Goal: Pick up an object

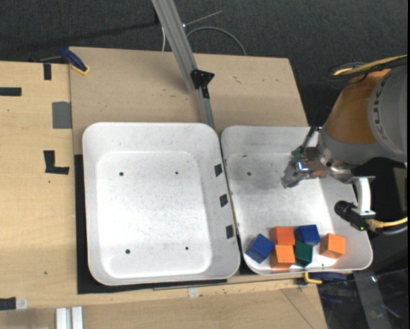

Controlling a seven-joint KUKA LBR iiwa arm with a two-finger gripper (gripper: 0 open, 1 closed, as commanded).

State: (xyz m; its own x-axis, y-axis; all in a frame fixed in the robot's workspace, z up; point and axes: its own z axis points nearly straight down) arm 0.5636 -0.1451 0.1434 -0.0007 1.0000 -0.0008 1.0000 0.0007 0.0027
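Pincer (pixel 292 177) low above right bin (pixel 260 146)

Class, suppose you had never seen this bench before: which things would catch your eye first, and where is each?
The cluster of coloured blocks, orange, blue and green, stands out against the near end of the right bin. Above it hangs the grey arm with its orange band, its gripper over the bin's middle. The left bin is a large white expanse beside it.

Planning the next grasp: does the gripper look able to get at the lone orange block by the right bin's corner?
Probably yes: the gripper hangs over the right bin, and the orange block has open space above it.
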